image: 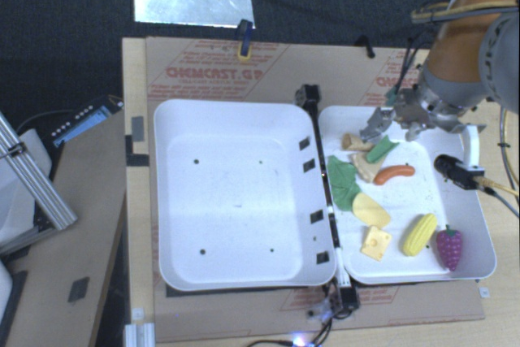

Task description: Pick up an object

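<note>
Two bins on the counter, toy food crowded into the right bin (475, 211).
Jaws (388, 124) are poised above a green pepper (380, 149) and sausage (394, 173); jaw state can't be told.

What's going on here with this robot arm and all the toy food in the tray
A grey and orange robot arm reaches in from the right, with its gripper low over the back of the right bin. That bin holds toy food: a sausage, green pieces, a cheese wedge, a corn cob and purple grapes. The gripper hovers near a green piece and a tan piece, but nothing is visibly held. The left bin sits beside it.
</note>
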